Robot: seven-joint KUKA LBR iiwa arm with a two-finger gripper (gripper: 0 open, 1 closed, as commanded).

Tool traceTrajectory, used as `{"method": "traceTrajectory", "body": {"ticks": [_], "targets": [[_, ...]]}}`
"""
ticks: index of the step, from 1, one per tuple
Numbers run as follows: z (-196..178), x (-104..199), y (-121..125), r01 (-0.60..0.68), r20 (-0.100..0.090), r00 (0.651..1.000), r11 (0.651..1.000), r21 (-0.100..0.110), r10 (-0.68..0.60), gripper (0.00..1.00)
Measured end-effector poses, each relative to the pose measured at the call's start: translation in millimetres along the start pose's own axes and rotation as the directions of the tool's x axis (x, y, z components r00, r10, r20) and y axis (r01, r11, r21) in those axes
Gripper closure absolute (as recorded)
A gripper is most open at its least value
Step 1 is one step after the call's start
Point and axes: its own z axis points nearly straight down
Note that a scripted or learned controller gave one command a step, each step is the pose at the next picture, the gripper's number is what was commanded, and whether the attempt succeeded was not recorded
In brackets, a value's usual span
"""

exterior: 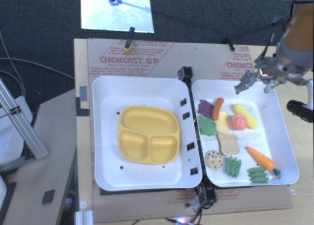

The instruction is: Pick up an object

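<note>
Hovering at upper right, gripper [256,83] with fingers spread open, gripping nothing. Toy corn [245,114] and pink ball [238,121] lying crowded below in the right bin [282,121]. Risking a pinch between neighbours, or the ball rolling away.

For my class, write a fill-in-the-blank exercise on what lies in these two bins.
1. The yellow tray has ____ compartments.
2. The tray lies in the ____ bin of the view.
3. The orange carrot lies in the same bin as the ____ corn cob.
4. The cookie lies just below the slice of ____.

Missing words: three; left; yellow; bread
</note>
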Motion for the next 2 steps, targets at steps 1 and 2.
{"method": "traceTrajectory", "body": {"ticks": [1, 2], "targets": [[126.8, -52.6, -38.8, -0.007, -0.001, 1.000, 1.000, 0.010, 0.007, 0.00], [199.2, -89.2, -23.8, -0.004, 0.000, 1.000, 1.000, 0.003, 0.004, 0.00]]}}
